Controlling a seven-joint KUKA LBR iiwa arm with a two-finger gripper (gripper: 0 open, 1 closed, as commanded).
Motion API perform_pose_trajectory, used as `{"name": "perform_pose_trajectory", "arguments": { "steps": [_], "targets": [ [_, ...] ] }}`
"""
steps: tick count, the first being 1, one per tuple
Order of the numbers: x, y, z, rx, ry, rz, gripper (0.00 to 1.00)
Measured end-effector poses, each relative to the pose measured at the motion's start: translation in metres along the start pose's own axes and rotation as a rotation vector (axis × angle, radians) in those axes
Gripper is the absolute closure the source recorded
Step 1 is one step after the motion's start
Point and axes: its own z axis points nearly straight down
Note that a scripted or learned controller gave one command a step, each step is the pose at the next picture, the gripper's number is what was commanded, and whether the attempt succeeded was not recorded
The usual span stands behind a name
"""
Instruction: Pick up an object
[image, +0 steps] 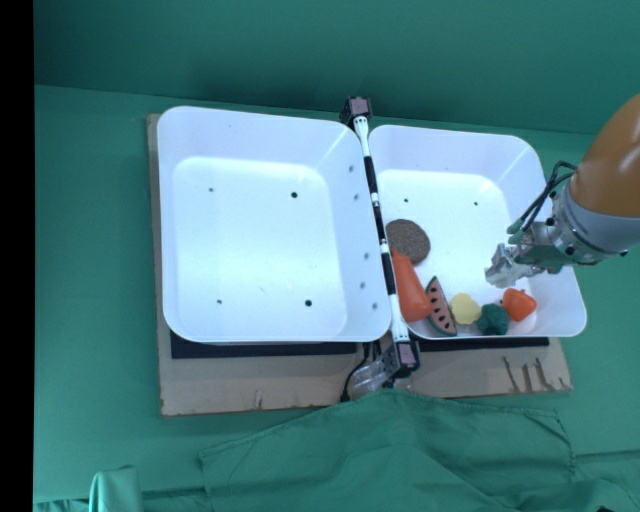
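Gripper (503, 270) hangs low over the right bin (455, 150), just above an orange piece (518, 302) near the front wall; whether its fingers are open or closed cannot be told. Beside it lie a green lump (492, 319), yellow piece (465, 308), watermelon slice (440, 305), carrot (409, 288) and brown disc (408, 240)

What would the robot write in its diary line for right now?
phase: reaching | gripper: over right bin, above small orange piece | held: nothing seen | left bin: untouched
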Motion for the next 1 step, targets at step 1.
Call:
{"name": "perform_pose_trajectory", "arguments": {
  "steps": [1],
  "targets": [
    [-0.0461, 0.0140, -0.0618, -0.003, -0.003, -0.001, 1.00]
  ]
}}
